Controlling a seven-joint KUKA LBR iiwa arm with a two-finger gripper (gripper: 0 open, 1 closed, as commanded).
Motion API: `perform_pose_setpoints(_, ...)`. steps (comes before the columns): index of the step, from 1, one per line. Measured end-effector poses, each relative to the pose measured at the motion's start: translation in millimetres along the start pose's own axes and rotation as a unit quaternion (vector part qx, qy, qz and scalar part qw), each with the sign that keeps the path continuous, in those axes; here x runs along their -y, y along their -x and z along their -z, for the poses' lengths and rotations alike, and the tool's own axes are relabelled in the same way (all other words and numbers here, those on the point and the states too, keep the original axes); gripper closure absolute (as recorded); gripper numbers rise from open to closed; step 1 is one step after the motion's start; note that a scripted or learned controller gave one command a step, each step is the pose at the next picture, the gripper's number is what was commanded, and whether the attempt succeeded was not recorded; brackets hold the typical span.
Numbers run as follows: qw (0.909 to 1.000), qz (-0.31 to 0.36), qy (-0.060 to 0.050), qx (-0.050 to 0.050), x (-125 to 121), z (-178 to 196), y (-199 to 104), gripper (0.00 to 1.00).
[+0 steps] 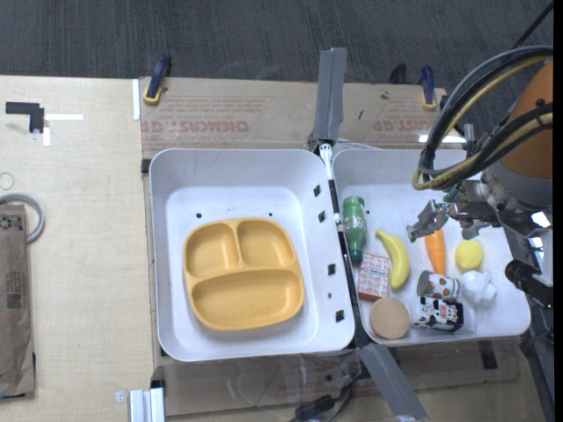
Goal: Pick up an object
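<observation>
The right bin (387, 176) holds several small items: a green bottle (353, 227), a yellow banana (394, 258), an orange carrot (435, 253), a yellow lemon (469, 254), a small red-and-white box (375, 276), a tan round disc (390, 318), a black-and-white patterned item (440, 314) and a white lump (478, 286). My gripper (428, 221) hangs low over the bin, just above the carrot's upper end, between the banana and the lemon. Nothing visibly hangs from it.
The left bin (167, 236) contains a yellow divided plate (244, 272). A grey divider (331, 95) and a cardboard sheet (229, 112) lie behind the bins. The arm's cables (466, 112) arch over the right bin's back corner. A brown bag (13, 297) sits at far left.
</observation>
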State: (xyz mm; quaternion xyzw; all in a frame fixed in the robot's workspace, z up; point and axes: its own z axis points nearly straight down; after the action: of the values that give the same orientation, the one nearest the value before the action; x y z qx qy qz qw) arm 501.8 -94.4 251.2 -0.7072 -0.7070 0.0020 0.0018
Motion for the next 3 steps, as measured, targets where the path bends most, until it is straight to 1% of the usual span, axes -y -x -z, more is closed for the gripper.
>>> perform_pose_setpoints(1, 0.9977, 0.067, 0.001, 0.0, -56.0, -37.3, 24.6, 0.0)
perform_pose_setpoints(2, 0.9991, 0.042, 0.001, 0.0, -73.6, -148.2, 72.3, 0.0)
perform_pose_setpoints(3, 0.9974, 0.072, 0.002, 0.0, -81.1, -160.4, 65.9, 0.0)
